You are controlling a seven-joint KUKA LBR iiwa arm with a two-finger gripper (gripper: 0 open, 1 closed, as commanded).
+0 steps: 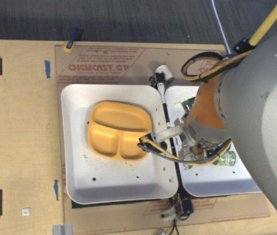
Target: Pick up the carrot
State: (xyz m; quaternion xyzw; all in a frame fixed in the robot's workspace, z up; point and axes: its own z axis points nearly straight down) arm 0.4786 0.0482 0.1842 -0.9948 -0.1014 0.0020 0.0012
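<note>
My arm reaches in from the right and hangs low over the right bin (216, 182), with its orange band and wrist covering most of that bin. The gripper (193, 153) sits under the wrist near the bin's left wall, hidden by cables and the wrist body. A green-and-white object (225, 158) peeks out beside the wrist, and another green bit (188, 104) shows at the bin's far left corner. I see no carrot; the arm hides much of the right bin's floor.
The left bin (79, 175) holds a yellow three-compartment plate (118, 129). A black divider rail (166, 116) with a white fitting runs between the bins. Yellow cables loop off the wrist over the left bin's right edge.
</note>
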